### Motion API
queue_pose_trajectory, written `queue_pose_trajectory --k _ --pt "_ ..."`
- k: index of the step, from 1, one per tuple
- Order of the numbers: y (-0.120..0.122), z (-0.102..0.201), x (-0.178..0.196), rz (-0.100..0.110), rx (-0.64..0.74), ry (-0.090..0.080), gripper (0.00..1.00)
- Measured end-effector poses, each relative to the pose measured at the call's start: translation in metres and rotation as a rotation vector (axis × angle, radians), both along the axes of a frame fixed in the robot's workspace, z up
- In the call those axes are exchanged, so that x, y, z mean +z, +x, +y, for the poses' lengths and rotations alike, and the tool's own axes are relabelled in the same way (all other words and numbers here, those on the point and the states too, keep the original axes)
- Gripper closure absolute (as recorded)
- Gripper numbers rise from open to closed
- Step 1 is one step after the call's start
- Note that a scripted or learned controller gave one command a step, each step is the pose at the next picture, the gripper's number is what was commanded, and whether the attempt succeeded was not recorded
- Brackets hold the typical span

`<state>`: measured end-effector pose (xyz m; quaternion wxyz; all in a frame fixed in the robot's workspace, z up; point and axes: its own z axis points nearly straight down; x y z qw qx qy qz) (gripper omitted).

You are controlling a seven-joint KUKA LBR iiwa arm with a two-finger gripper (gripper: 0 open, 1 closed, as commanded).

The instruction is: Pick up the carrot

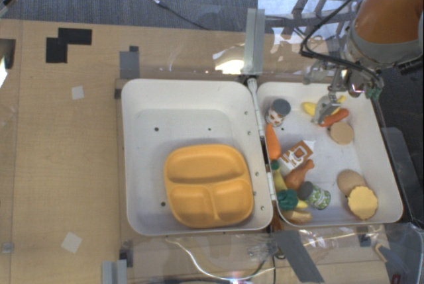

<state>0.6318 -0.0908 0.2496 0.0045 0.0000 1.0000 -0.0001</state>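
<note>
Pale wooden worktop (59,163) carries two shallow white bins side by side, with dark carpet beyond its far edge. Taking the divider between the bins (260,137) as landmark: on the far side from the arm, the left bin (142,104) holds a yellow sectioned tray (207,185) alone, presumably kept apart as a target area. On the arm's side, the right bin (384,163) holds the clutter.

The carrot (272,142) lies touching the divider, lengthwise along it, thick end nearest a small figure head (277,110). A printed carton (295,156) sits just beside it, leaving little room on that flank.

The tool (326,110) hangs well apart from the divider, over the bin's far part, directly above a yellow piece (309,107) and a red-orange sausage-like item (334,117). Whether it is open or closed cannot be told. Nothing is visibly gripped.

Judgement: the tool stands over the wrong item; the carrot is untouched, and its wall-hugging position will likely hamper a grasp.
</note>
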Motion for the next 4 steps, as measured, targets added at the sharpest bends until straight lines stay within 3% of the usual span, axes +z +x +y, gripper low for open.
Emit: queue_pose_trajectory --k 1,2,3,4 --pt "-0.017 -0.043 -0.121 -0.012 -0.213 0.002 0.00" --pt "0.021 -0.118 -0.055 -0.009 -0.298 -0.001 0.00" --pt "-0.005 -0.116 -0.157 -0.003 -0.297 -0.001 0.00" --pt "-0.001 -0.115 -0.143 -0.020 -0.291 -0.004 1.00"
